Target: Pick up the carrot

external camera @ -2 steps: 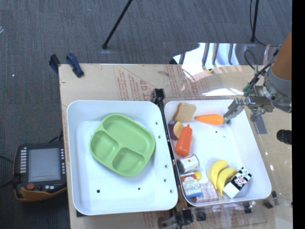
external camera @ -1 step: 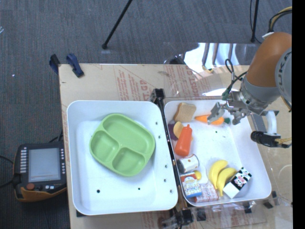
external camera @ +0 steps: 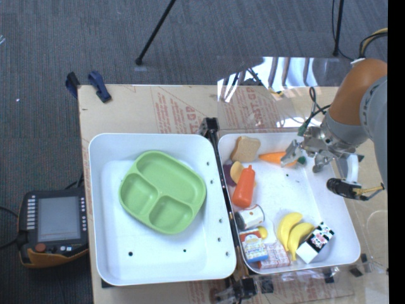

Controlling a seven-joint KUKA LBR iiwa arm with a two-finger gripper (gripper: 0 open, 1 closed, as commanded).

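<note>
The carrot (external camera: 274, 158) is orange and lies flat near the back of the right bin (external camera: 329, 211), with its thin tip pointing left toward a slice of toast (external camera: 245, 149). My gripper (external camera: 305, 158) hangs low over the bin's back right part, just right of the carrot's thick end. Its fingers look spread, and the left finger (external camera: 293, 152) is at or touching that thick end. The carrot is not between the fingers.
The right bin also holds an orange bottle (external camera: 243, 185), a small can (external camera: 251, 217), a carton (external camera: 255, 246), bananas (external camera: 292, 232) and a cow-patterned box (external camera: 315, 242). A green divided plate (external camera: 163, 192) lies in the left bin (external camera: 107, 246). A control pendant (external camera: 56, 225) sits off the bench at left.
</note>
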